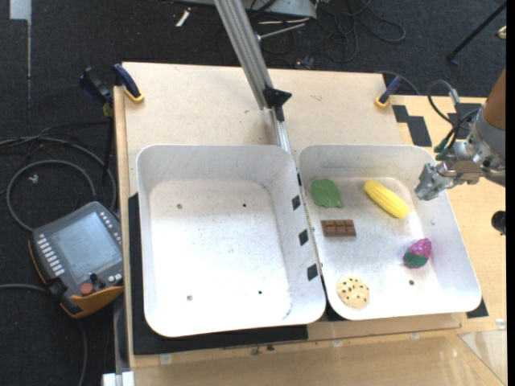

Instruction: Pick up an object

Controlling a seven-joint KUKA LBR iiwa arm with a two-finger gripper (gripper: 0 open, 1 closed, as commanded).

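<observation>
You're looking at a grey metal wrist section (483, 143) that ends in a pale grey gripper (429, 183) built of small blocky parts. You can see an orange patch of the arm (502, 99) at the frame's right edge, and a dark cable (444, 107) looping beside the wrist.

- The two white bins (161, 163) look like smooth, matt plastic, speckled with fine dark scuffs.
- The bench (201, 103) is pale, matt wood board.
- The yellow corn (386, 198) has a slight plastic sheen.
- The slanting pole (241, 39) is ribbed, bright metal.
- The gripper (428, 185) looks dull grey metal.
</observation>
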